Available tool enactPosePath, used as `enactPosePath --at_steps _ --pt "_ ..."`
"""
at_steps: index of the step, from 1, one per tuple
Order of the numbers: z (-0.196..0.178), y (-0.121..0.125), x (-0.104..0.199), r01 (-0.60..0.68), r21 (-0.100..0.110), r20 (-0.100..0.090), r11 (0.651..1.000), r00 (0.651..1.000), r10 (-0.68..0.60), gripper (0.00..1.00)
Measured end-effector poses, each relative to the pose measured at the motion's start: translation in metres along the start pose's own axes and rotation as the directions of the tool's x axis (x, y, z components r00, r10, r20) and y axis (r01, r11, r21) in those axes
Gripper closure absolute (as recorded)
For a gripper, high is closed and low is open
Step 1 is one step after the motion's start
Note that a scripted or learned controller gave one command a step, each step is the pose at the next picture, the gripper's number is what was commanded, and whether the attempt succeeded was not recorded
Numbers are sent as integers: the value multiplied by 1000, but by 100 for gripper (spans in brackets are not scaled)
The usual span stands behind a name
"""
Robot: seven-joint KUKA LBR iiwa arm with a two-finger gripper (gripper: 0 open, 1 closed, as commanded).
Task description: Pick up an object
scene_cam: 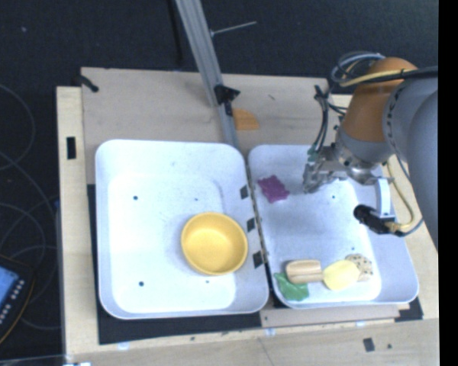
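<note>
We see the small purple block (pixel 273 188) near the right bin's (pixel 401 277) far left corner, long axis diagonal, while the gripper's (pixel 314 180) opening we cannot tell.

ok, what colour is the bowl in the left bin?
Yellow bowl; camera view shows it clearly.

A single fixed camera looks down on the bench (pixel 160 105) from above at a slant, far enough back to take in both white bins whole, the left bin (pixel 118 174) and the right bin (pixel 389 280) lying side by side across the frame. The grey arm (pixel 412 136) enters from the right edge, and dark floor with cables borders the bench at top and left
</note>
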State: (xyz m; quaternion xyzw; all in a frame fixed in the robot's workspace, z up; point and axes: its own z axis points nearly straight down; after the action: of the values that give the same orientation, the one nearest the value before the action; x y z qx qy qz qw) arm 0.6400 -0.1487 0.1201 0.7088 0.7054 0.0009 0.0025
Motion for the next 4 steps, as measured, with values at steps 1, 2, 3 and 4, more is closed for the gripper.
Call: enactPosePath --at_steps 1,2,3,4 --pt "-61 -7 -2 2 -2 -1 1000 1000 -2 100" --pt "-116 4 -10 8 -3 0 1000 1000 -8 100" --pt "-165 5 -11 8 -3 -1 1000 1000 -8 100" --pt "-164 -10 41 11 4 -3 1000 1000 -11 100"
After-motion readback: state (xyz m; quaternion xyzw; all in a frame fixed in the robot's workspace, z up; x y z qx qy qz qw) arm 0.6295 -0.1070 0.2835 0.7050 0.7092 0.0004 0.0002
